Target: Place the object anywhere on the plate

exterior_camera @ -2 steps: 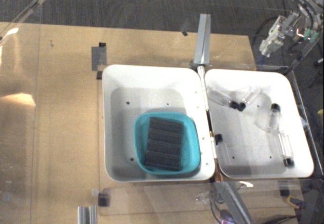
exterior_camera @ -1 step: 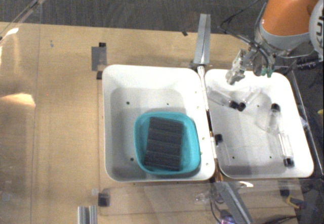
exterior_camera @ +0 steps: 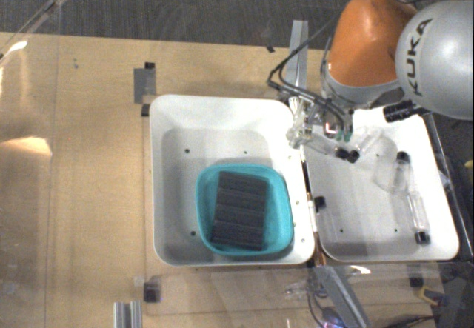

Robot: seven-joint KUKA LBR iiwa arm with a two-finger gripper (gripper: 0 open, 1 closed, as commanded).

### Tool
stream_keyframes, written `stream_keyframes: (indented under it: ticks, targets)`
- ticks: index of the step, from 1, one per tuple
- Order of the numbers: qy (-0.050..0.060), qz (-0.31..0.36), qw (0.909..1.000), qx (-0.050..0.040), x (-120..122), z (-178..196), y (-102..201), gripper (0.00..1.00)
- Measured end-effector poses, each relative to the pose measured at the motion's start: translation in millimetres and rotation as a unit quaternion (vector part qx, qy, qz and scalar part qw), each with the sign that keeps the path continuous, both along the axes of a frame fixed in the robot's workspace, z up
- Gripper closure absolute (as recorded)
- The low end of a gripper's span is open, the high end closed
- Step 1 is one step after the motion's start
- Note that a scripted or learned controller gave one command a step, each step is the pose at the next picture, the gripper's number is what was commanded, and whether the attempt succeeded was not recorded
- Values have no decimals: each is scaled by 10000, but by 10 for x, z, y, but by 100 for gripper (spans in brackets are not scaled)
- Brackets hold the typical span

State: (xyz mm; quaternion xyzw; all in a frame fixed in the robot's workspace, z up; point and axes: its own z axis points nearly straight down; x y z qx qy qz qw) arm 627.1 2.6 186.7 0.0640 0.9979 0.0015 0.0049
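Observation:
A teal plate [exterior_camera: 280, 204] with rounded corners lies in the left bin [exterior_camera: 172, 171], towards its front. A dark grey ribbed block [exterior_camera: 238, 209] rests flat on the plate, a little left of its middle. My gripper [exterior_camera: 326, 138] hangs over the back left corner of the right bin [exterior_camera: 363, 241], just right of the wall between the two bins. It is apart from the plate and the block, and I see nothing held in it. The grey arm with its orange band [exterior_camera: 366, 30] hides the bin's back edge.
A clear plastic piece with black ends [exterior_camera: 409, 193] lies along the right side of the right bin. A small black part [exterior_camera: 319, 203] sits by the wall between the bins. Metal brackets stand at the bench's back and front edges.

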Motion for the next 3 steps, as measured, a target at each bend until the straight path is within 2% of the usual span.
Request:
stream_keyframes:
  ticks: [1, 2, 3]
  targets:
    - [-59, 0, 10000, 13, 29, 135, 21, 100]
    - [-13, 594, 9982, -7, 172, 61, 245, 100]
    - [-13, 926, 9957, -12, 413, 11, 210, 100]
